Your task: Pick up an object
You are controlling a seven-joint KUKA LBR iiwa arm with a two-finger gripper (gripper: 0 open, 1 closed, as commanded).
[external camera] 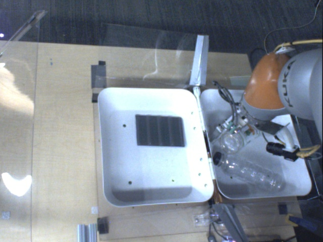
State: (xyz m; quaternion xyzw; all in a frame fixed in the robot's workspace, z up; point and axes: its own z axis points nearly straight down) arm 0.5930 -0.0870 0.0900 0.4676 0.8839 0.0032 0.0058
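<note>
Clear plastic bottle (250,172) is lying on its side in the right bin (303,183), dark cap pointing toward 9 o'clock, near the divider. I am seeing the gripper (233,135) hanging just beside it at 11 o'clock; cables are blocking my view, so I cannot tell its state. A dark ribbed panel (160,130) is sitting in the left bin (116,170).
</note>
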